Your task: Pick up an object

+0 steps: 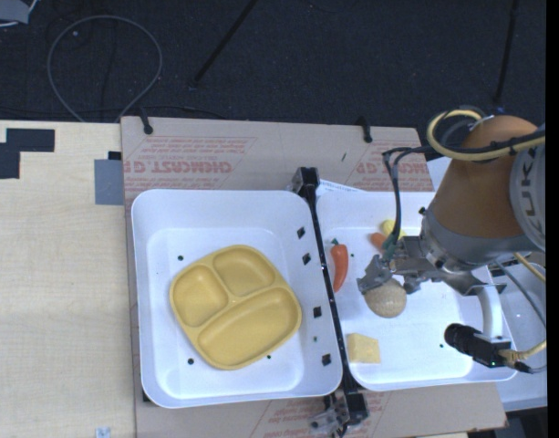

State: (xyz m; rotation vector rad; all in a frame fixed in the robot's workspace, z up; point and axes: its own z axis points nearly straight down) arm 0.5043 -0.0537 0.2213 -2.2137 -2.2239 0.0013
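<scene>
Potato-like, a rounded tan lump (386, 300) sits in the right bin (416, 372), directly under the gripper (388, 276). Dark metal fingers seem to touch its top, though whether they clasp it I cannot tell from this angle. Just left lies a smooth orange carrot-shaped piece (339, 265); below, a flat pale yellow wedge (363, 347); behind, a small yellow and orange bit (385, 234). Across the divider, the left bin (151, 245) carries a glossy yellow divided plate (233, 306) with three compartments.
</scene>
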